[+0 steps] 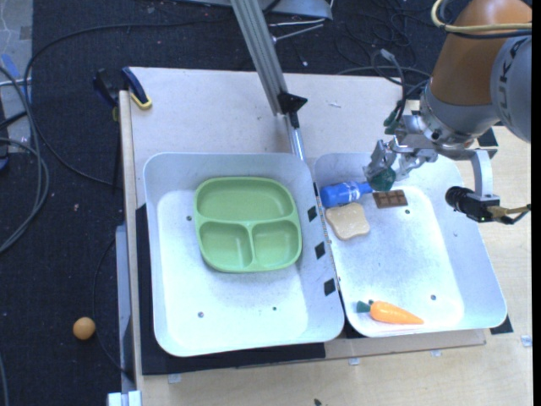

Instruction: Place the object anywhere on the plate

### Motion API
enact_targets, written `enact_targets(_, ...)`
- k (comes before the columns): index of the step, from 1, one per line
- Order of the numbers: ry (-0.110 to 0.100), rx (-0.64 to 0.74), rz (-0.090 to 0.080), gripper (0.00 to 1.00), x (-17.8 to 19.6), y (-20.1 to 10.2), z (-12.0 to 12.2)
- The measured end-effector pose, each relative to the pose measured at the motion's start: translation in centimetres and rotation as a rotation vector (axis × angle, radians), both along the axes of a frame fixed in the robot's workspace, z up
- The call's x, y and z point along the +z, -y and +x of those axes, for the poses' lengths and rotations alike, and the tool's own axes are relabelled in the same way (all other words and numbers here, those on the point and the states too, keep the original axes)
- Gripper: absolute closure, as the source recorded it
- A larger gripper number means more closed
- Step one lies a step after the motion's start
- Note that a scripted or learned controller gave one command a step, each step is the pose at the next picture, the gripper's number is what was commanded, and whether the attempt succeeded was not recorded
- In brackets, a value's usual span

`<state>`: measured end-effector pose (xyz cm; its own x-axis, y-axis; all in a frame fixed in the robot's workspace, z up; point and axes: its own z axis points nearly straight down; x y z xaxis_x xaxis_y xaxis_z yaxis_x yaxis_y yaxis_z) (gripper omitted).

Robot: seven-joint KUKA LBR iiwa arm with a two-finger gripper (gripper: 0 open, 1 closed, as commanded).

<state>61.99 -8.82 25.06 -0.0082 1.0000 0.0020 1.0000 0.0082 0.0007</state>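
— So where does the blue cylindrical bottle (346, 194) lie?
— Just left of the metal two-finger gripper (382, 176), long axis sideways, well right of the green three-compartment plate (248, 223). Gripper's opening: unclear.

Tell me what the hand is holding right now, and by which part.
It cannot be told. The hand hovers at the back of the right bin, just above the blue bottle and the chocolate bar, but no item shows gripped in it.

plate (248, 224) in left bin (169, 311), carrot (394, 313) in right bin (461, 286)
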Motion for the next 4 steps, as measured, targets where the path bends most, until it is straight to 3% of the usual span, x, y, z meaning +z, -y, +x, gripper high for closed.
enact_targets(2,-0.003,0.0,0.0,1.0,-2.2,-11.9,-1.2)
enact_targets(3,0.0,0.001,0.0,1.0,-1.2,-17.3,-1.7)
enact_targets(4,-0.004,-0.002,-0.002,1.0,-1.8,-20.6,-4.2)
